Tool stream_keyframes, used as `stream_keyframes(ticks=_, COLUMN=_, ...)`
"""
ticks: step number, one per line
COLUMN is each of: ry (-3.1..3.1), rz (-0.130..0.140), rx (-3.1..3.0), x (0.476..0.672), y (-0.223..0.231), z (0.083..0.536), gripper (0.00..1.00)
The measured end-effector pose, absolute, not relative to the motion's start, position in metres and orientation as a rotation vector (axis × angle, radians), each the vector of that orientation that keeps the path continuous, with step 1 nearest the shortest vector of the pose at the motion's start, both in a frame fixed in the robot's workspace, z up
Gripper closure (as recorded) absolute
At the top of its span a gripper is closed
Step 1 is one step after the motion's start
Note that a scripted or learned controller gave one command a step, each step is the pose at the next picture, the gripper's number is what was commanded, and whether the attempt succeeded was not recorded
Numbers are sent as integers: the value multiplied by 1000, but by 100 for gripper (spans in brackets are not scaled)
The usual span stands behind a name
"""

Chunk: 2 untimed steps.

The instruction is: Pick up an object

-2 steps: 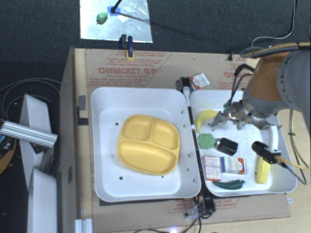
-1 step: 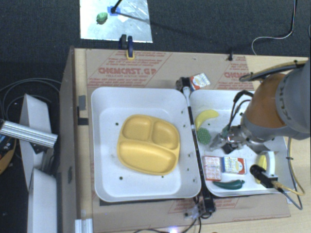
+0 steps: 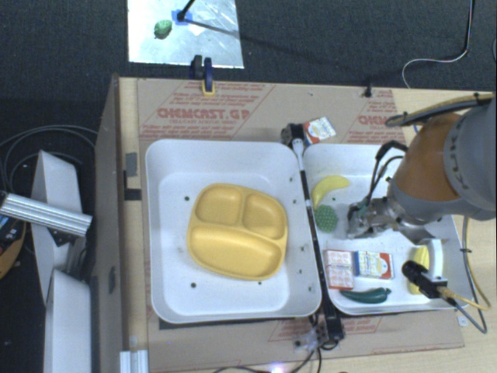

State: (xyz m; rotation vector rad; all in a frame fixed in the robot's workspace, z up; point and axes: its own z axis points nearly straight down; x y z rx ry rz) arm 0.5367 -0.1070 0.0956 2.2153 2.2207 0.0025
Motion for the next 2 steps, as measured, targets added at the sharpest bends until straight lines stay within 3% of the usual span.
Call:
stream_keyframes(ticks=1, ry=2224, rz=3, rx=2215, x=570, y=-92, z=85, gripper=100)
stream_keyframes(ticks=2, ry=2225, rz=8, rx=2212, x=585, y=-42, z=211, gripper=100)
